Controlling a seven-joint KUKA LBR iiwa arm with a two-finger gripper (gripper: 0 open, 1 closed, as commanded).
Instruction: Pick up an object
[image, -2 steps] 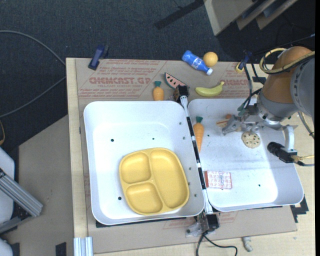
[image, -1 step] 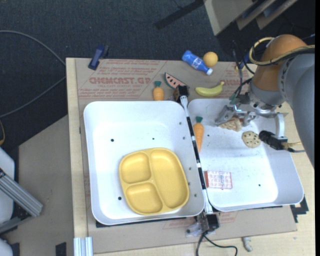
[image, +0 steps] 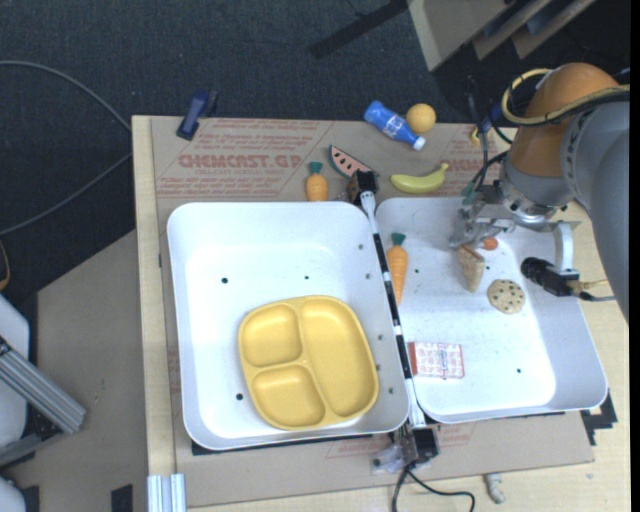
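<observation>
tan wedge (image: 470, 268) near the right bin's (image: 520, 400) far edge may tip under your gripper (image: 478, 232); jaw state unclear.

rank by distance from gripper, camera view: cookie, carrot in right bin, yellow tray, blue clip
1. cookie, right bin, just below the gripper
2. carrot, right bin's left edge
3. yellow tray, left bin
4. blue clip, bench's far left corner

Bright, even overhead light. The two shallow white plastic bins (image: 200, 300) look nearly washed out, with soft glare. Short faint shadows fall beneath the yellow divided tray (image: 305, 360). Focus is slightly soft throughout; the dark floor beyond the bins stays dim.
</observation>
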